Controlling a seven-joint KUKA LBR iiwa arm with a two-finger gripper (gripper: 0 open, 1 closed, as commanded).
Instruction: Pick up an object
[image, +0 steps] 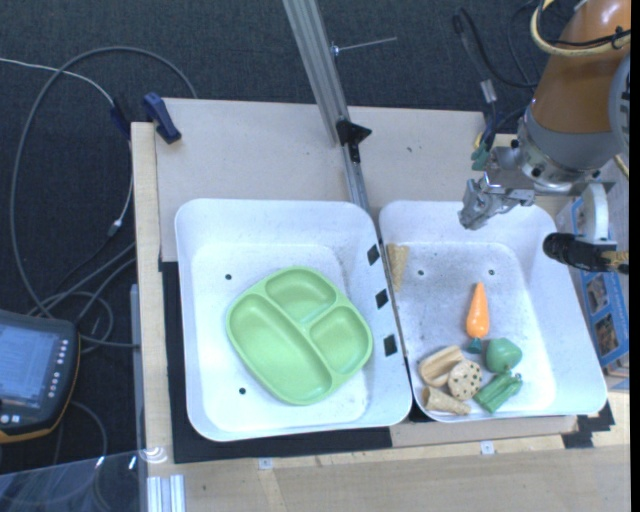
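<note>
claw (484, 207) above right bin (545, 300), carrot (478, 311) inside

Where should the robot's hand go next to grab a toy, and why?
Probably toward the near side of the right bin and down: the gripper hangs over that bin's far rim, while the carrot lies apart from the other toys, easiest to reach.

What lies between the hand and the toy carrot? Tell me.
Only bare white bin floor, in the camera view. The hand hangs over the right bin's far rim; the toy carrot lies nearer the front.
</note>
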